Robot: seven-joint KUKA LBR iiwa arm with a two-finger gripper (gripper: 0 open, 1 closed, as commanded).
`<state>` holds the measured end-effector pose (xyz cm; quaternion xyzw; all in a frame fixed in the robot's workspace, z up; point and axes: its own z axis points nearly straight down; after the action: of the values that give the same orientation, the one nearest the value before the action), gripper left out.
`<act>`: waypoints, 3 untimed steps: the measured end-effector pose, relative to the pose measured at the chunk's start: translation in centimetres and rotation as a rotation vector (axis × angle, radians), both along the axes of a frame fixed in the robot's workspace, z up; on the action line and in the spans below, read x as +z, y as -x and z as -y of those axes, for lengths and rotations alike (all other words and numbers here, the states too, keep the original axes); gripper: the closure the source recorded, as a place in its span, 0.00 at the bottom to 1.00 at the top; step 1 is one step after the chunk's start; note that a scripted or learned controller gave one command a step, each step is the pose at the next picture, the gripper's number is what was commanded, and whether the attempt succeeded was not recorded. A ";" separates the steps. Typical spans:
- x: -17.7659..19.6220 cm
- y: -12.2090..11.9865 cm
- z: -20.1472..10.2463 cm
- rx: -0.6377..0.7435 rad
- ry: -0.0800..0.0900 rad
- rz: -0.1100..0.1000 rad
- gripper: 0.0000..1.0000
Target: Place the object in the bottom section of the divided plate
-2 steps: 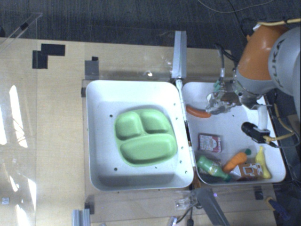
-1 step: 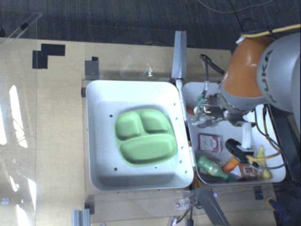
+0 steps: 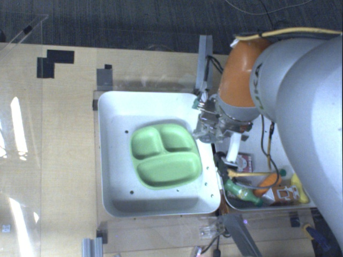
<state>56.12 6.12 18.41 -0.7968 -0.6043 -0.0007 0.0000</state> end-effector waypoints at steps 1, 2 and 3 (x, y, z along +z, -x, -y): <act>2.3 0.8 -4.4 0.086 0.000 0.002 1.00; 4.0 1.7 -0.2 0.169 0.001 0.003 1.00; 6.4 -7.0 -2.4 0.349 0.002 0.005 1.00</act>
<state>63.14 8.49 24.79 -0.6798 -0.7334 -0.0019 -0.0021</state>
